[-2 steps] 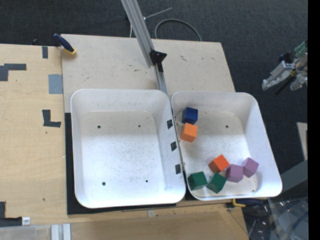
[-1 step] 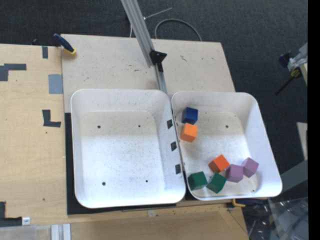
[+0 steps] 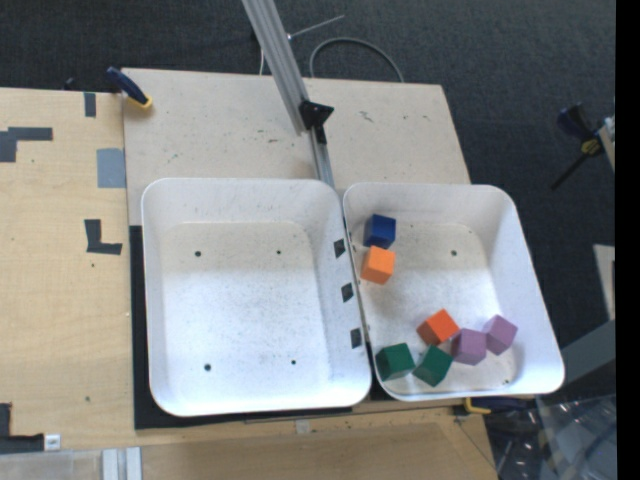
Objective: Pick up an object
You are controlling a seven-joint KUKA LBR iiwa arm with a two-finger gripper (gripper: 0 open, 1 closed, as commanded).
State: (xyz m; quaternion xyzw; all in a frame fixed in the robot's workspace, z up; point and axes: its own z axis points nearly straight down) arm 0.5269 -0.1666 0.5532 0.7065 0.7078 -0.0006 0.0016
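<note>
The right bin [image 3: 500,218] holds several small blocks. A blue cube [image 3: 380,230] lies near its back left, with an orange cube [image 3: 378,264] just in front of it. Toward the front sit a red-orange block [image 3: 438,327], two purple blocks [image 3: 469,346] [image 3: 500,333] and two dark green blocks [image 3: 396,359] [image 3: 433,366], all close together.
The left bin [image 3: 160,268] stands beside the right one, sharing a middle wall. A slanted metal rail [image 3: 275,43] with a black clamp [image 3: 315,115] runs down from the top to the bins' back edge. A blue-and-yellow clamp [image 3: 128,86] lies at the bench's back left.
</note>
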